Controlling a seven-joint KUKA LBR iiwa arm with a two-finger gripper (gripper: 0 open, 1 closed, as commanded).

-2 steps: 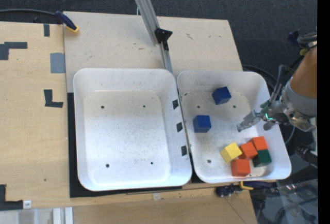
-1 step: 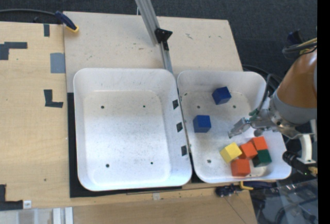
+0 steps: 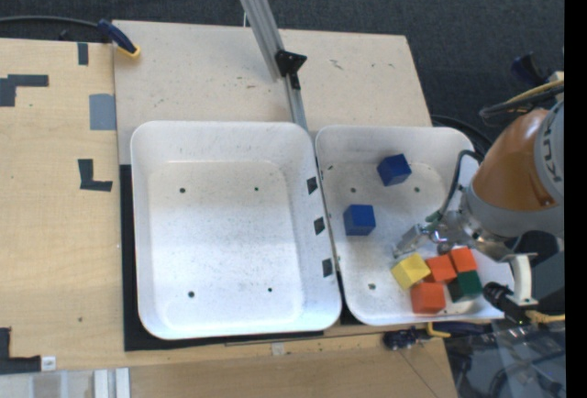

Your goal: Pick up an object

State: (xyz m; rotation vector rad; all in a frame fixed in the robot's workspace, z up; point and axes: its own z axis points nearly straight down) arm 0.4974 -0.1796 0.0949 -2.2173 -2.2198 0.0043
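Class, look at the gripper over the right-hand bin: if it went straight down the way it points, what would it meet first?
Probably the yellow cube just below the gripper, beside the orange cubes; depth is unclear, so it might land on bare right bin floor instead.

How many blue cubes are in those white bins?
2, both in the right bin: one blue cube near its far side, the other nearer the middle. The arm might hide more.

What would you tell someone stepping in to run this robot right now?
Gripper: low in the right bin, beside the block cluster; holds nothing that I can see.
Blocks: two blue apart mid-bin; yellow, three orange and green bunched at the near right corner.
Done: nothing lifted.
Left: grasp one block, likely from the cluster, and raise it.
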